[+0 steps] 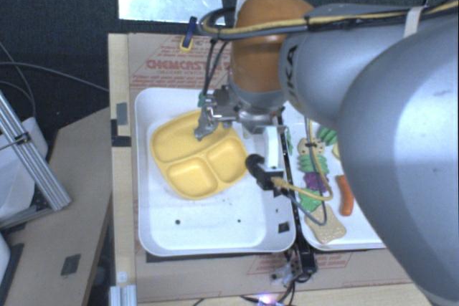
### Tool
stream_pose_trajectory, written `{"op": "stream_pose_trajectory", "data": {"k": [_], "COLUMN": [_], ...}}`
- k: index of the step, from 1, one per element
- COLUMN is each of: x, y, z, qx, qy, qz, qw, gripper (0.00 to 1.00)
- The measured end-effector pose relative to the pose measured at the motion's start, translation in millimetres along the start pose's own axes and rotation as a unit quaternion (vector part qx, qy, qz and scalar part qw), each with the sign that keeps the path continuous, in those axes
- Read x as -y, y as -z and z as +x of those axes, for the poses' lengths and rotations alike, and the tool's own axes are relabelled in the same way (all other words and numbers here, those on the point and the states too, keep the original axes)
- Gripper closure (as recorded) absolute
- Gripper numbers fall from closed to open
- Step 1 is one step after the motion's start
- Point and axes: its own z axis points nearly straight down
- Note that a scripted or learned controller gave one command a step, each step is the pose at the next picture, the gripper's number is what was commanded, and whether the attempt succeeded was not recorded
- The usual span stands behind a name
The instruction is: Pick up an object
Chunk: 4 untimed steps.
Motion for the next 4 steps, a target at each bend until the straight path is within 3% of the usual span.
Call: {"op": "stream_pose_trajectory", "data": {"k": [1,2,3,4], "x": [27,13,12,-1], "y": [14,-85,-70,-16], "z": [-44,-43,-43,-119], "qx": [0.002,0.002,0.001,0.003], "qy": [-0.007,-0.006,-0.006,-0.009], "qz": [0.000,0.001,-0.002,-0.005], "qw": [1.0000,1.0000,1.0000,0.9999], "gripper": [0.00,0.00,1.00,1.00]}}
